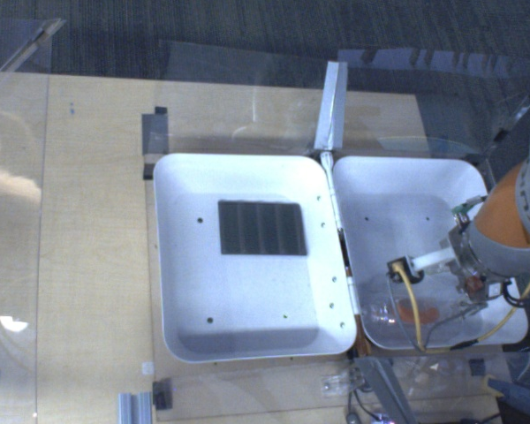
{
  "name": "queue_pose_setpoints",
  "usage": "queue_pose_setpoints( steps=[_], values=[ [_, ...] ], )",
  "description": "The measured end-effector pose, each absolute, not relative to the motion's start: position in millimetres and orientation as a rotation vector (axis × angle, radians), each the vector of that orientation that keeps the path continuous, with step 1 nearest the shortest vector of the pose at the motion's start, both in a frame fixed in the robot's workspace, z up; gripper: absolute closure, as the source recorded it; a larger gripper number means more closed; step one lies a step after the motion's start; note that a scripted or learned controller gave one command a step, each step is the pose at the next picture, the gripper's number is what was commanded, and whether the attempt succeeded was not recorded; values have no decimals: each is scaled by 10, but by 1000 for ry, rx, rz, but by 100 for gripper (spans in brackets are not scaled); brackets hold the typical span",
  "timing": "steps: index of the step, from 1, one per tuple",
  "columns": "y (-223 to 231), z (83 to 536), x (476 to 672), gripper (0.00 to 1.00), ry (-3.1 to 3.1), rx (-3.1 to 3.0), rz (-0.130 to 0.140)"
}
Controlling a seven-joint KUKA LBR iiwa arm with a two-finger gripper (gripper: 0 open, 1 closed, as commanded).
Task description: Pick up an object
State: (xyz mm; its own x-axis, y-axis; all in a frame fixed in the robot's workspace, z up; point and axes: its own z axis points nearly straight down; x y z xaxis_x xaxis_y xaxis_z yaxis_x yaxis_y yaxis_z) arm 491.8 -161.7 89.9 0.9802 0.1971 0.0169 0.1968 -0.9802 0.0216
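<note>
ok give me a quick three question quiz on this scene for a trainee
1. Which bin holds the dark ribbed pad?
2. True or false: the gripper is down in the left bin.
3. The small orange thing lies: A) in the right bin, near its front edge; B) on the pad; C) in the left bin beside the pad.

Key: 1 the left bin; 2 false, it is in the right bin; 3 A.
</note>
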Motion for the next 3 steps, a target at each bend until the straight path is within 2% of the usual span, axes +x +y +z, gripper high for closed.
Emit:
queue_pose_setpoints(
  steps=[1,2,3],
  values=[
    [-1631,1016,4929,100,308,3104,33],
    [-1391,1214,5407,100,469,3104,6],
    [-1390,1212,5405,0,469,3104,6]
  ],
)
